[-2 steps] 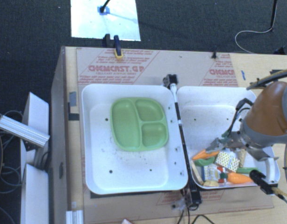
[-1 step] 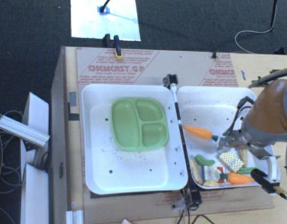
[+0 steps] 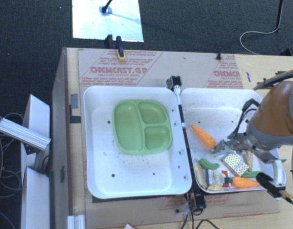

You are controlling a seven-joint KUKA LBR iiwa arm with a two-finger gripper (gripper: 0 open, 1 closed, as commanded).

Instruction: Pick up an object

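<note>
Carrot (image 3: pixel 204 136) lies apart in the right bin (image 3: pixel 218 104).
Gripper (image 3: pixel 222 148) hovers beside it, grasp state unclear; descend straight over its middle.

Two white bins (image 3: pixel 103 185), one green tray (image 3: pixel 141 127), two orange carrots (image 3: pixel 204 136), one green pickle (image 3: pixel 209 164).

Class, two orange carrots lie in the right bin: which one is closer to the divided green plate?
The upper carrot, near the bins' divider; the other carrot lies at the bin's front edge.

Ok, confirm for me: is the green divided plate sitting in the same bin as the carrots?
No, the green divided plate lies alone in the left bin, while both carrots lie in the right bin.
</note>
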